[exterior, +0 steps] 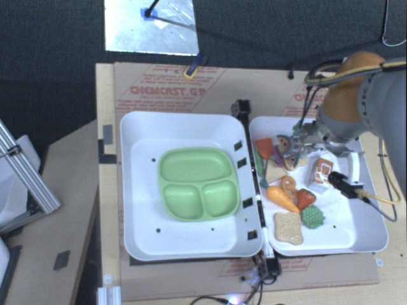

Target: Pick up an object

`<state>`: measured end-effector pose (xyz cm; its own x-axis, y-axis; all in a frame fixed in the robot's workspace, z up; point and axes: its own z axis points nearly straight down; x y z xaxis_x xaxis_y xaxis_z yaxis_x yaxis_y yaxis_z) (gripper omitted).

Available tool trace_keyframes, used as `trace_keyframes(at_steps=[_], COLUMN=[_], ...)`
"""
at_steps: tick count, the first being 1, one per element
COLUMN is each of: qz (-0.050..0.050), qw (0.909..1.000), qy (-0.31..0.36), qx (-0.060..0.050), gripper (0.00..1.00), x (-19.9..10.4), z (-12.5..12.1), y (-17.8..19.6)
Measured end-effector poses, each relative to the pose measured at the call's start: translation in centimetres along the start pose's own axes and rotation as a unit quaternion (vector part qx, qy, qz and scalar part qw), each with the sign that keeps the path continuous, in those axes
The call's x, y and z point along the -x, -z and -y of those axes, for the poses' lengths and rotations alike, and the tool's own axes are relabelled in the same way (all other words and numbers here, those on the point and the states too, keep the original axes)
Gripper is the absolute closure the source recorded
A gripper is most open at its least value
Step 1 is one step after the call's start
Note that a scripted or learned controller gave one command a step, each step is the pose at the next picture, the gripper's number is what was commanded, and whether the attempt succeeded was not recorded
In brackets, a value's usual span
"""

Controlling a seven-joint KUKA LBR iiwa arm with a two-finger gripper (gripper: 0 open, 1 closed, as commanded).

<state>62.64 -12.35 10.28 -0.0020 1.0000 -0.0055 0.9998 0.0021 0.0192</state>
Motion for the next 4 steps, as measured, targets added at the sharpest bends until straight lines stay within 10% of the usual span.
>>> trace_keyframes(at_steps=[2, 4], qz=[-0.002, -0.004], qw=[1.0000, 0.9999], qy=[0.001, 0.004], qx=[-0.006, -0.009], gripper=[1.00, 1.00], x=[0.2, -10.1], z=[-0.3, 3.1], y=[11.9, 14.0])
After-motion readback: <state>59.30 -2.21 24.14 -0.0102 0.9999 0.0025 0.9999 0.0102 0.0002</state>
